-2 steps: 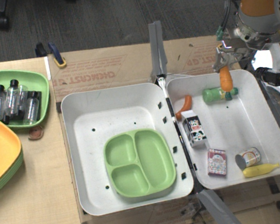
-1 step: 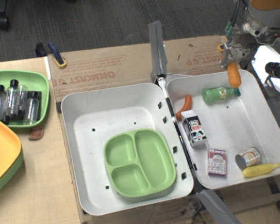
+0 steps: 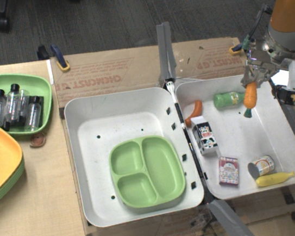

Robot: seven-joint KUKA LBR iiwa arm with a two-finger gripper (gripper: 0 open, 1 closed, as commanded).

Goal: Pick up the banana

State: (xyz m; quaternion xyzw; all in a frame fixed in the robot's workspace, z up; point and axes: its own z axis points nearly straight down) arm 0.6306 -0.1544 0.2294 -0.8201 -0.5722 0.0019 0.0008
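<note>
Banana (image 3: pixel 275 178) was yellow, lying flat at 5 o'clock in right bin (image 3: pixel 288 121), beside tin (image 3: pixel 262 166). My fingers (image 3: pixel 251 95) were clamped on carrot (image 3: pixel 250 97). Worktop (image 3: pixel 37 224) was pale wood.

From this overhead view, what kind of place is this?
Probably a robotics lab pick-and-place bench, not a kitchen. Two white bins sit on cardboard, the right one holding toy food such as the banana and a small can, and office carpet lies beyond the bench.
</note>
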